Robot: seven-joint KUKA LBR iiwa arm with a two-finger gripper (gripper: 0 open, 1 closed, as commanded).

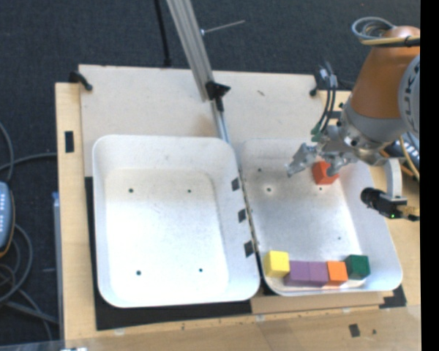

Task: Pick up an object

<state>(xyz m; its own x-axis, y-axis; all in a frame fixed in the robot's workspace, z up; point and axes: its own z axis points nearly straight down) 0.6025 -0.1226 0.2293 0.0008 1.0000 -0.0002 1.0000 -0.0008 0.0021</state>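
Note:
A red block lies in the far part of the right bin. My gripper hangs right over it, reaching in from the right and hiding the block's top edge. The gripper looks open: its left finger is splayed out, with a gap between it and the block. The right finger is hidden under the wrist. Along the bin's near wall stand a yellow block, two purple blocks, an orange block and a green block in a row.
The left bin adjoins the right one. A slanted metal pole rises from the bench behind the bins. Cables hang by the arm at the right, and a black part juts over the right bin's rim.

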